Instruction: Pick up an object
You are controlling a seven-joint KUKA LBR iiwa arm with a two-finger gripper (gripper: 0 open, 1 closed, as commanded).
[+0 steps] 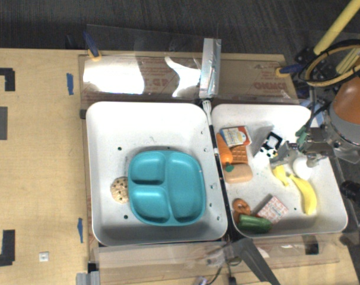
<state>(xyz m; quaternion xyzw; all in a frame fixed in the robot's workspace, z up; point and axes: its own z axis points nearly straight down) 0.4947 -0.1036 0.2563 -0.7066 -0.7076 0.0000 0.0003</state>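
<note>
Two white bins point(102, 159), one teal plate point(166, 186), one banana point(304, 192), jaws point(299, 153) state unclear

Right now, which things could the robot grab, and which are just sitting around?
Could grab, near the gripper: banana, black-and-white block, juice carton, carrot.

Sitting around: teal divided plate, cookie, left bin, cardboard.

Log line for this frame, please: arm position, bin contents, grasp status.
gripper over right bin, above banana | left bin: teal plate, cookie | grasp: none evident
</note>
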